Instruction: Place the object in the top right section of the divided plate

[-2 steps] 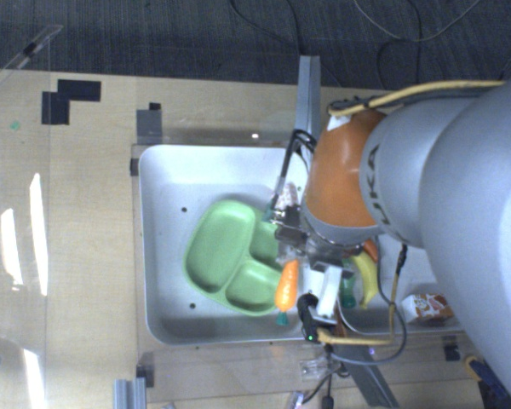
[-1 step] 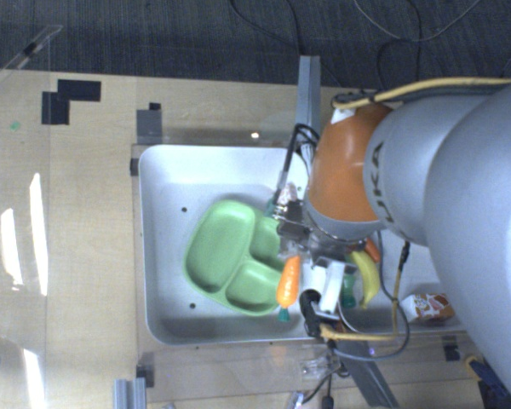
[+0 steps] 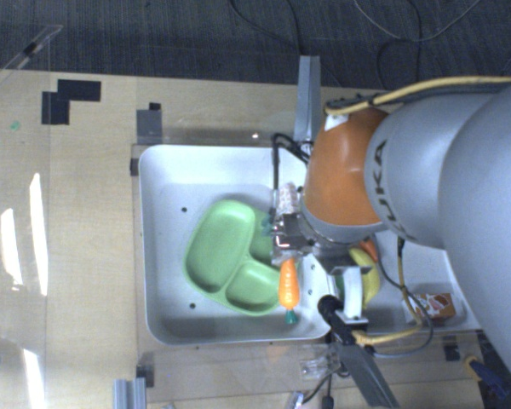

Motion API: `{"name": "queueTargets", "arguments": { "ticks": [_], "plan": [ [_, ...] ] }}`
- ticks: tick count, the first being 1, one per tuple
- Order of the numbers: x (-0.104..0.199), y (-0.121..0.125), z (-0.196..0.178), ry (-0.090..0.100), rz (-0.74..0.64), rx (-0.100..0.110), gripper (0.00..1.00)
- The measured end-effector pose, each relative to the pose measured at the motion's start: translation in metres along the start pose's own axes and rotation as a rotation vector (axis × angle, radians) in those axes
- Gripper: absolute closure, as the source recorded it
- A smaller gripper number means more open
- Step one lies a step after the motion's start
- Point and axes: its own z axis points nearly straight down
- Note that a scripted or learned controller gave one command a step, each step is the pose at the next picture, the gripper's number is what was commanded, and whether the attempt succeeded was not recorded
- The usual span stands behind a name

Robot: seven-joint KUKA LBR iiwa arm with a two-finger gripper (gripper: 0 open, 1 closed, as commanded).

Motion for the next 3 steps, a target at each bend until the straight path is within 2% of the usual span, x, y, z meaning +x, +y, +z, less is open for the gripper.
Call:
{"name": "queueTargets", "arguments": {
  "ticks": [1,2,3],
  "plan": [
    [0.0,0.0,0.0,0.0,0.0,0.0,0.0],
    [0.08,0.003,0.034,0.0,-0.081,0.0,0.0],
    [0.098,0.041,0.083,0.007,-0.196,-0.021,0.0]
  ]
}}
